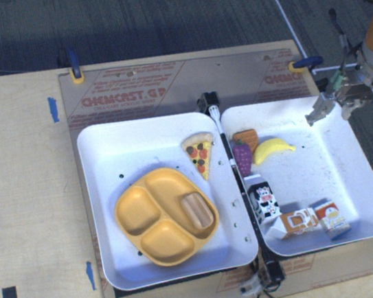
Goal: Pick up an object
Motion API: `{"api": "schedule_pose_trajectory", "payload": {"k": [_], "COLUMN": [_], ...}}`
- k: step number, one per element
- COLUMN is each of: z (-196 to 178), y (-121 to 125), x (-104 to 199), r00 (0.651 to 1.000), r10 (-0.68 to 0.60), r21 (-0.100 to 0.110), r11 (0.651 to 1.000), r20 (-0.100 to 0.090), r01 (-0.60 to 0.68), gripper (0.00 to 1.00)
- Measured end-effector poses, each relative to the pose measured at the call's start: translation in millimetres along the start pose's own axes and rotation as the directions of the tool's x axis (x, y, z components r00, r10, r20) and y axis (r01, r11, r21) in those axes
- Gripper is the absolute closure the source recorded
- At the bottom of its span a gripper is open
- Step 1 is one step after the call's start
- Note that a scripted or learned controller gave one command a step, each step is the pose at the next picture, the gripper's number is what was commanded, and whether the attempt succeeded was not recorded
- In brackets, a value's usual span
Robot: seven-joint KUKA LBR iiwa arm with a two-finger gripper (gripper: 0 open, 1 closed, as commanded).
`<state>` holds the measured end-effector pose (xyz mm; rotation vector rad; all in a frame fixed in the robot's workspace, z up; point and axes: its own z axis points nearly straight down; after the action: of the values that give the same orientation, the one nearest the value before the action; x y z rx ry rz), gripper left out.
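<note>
The right bin (pixel 357 175) holds a yellow banana (pixel 273 149), purple grapes (pixel 243 158), a brown toast-like piece (pixel 245 137), a cow-patterned carton (pixel 265 203) and two orange-and-white cartons (pixel 313 220). In the left bin (pixel 101 157) lie a pizza slice (pixel 199 151) and a yellow divided plate (pixel 163 216) with a sausage (pixel 197 210) in its right compartment. My gripper (pixel 331 110) hangs over the far right corner of the right bin, up and to the right of the banana. It is open, with nothing between its fingers.
Both bins sit on a cardboard sheet (pixel 130 94) held by blue clamps (pixel 305 62). A black divider (pixel 233 172) runs between the bins. A thin cable (pixel 284 9) crosses the dark floor behind the bench.
</note>
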<state>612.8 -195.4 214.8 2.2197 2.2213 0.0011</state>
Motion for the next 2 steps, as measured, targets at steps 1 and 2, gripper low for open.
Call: {"api": "schedule_pose_trajectory", "payload": {"k": [1, 2], "z": [108.0, 97.3], "y": [-9.9, -8.7], "x": [101.9, 102.7], "r00": [1.000, 1.000], "r10": [0.002, 0.001], "r21": [0.001, -0.002], "r11": [1.000, 1.000], "r20": [0.001, 0.001], "r01": [-0.002, -0.001], "gripper": [0.00, 1.00]}}
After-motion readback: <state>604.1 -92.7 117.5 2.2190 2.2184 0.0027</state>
